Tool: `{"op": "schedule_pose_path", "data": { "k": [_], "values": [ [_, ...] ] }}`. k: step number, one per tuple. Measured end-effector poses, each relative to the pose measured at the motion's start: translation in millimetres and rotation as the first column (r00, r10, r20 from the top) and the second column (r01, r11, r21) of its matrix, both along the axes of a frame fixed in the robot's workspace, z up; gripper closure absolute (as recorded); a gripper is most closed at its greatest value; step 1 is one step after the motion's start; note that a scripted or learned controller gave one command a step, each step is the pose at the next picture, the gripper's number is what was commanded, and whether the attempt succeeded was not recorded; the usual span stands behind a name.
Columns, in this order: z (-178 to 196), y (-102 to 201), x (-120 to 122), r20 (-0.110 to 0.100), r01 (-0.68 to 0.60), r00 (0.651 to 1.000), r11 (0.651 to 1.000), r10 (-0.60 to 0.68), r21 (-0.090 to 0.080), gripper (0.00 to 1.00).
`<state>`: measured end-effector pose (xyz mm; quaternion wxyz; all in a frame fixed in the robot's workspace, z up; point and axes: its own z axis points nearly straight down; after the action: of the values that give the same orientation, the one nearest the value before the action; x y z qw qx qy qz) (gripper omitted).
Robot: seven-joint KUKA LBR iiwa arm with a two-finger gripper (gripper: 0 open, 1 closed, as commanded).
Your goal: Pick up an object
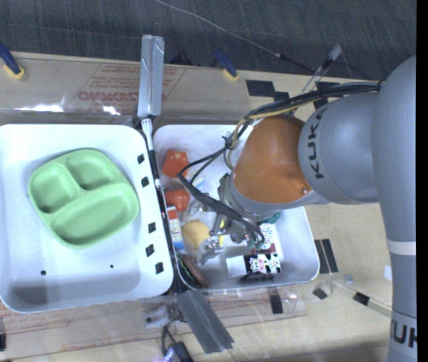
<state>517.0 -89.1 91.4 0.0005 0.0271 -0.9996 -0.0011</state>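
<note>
My gripper (220, 240) reaches down into the right bin (304, 259), under the arm's orange band (273, 164). It sits just right of a yellow rounded object (194, 234), close to it or touching. Along the bin's left side lie an orange-red object (175, 162) and a second red one (178, 200). A small black-and-white patterned box (262, 263) rests near the bin's front edge, right of the gripper. The wrist partly hides a teal item (273, 218). The arm covers much of the bin's middle.
The left bin (10, 225) holds a green divided plate (84, 194). A metal divider clamp (152, 74) stands at the back between the bins. Dark round objects (188, 271) lie at the right bin's front left corner. Cables (199, 176) loop beside the wrist.
</note>
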Motion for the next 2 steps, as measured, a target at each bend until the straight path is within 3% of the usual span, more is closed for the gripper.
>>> {"op": "schedule_pose_path", "data": {
  "k": [1, 2],
  "values": [
    [1, -61, 39, 0.004, -0.307, 0.952, 0.952, 0.307, -0.003, 0.00],
    [47, -106, 63, 0.006, -0.304, 0.953, 0.953, 0.304, -0.007, 0.00]
  ]
}}
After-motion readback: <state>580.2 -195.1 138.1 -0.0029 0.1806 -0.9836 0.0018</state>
